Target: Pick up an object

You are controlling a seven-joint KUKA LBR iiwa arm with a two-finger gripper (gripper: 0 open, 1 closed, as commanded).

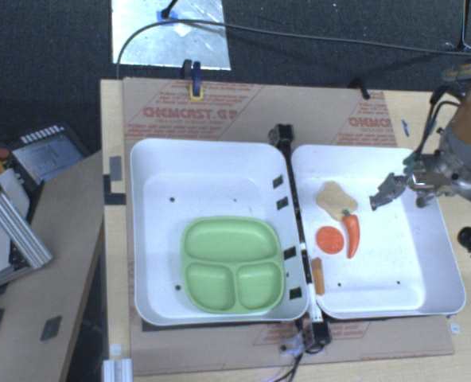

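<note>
Gripper (385, 192): finger state unclear, over right bin (434, 237) | carrot (352, 234): lengthwise near-far, green end far

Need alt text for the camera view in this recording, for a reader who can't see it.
A grey robot arm's gripper hangs over the right white bin, beside a tan block, an orange carrot and a red tomato slice. The left white bin holds a green divided plate.

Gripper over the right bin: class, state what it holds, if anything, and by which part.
Nothing is held. The gripper hangs over the right bin, apart from the carrot, tomato slice and bread piece.
</note>
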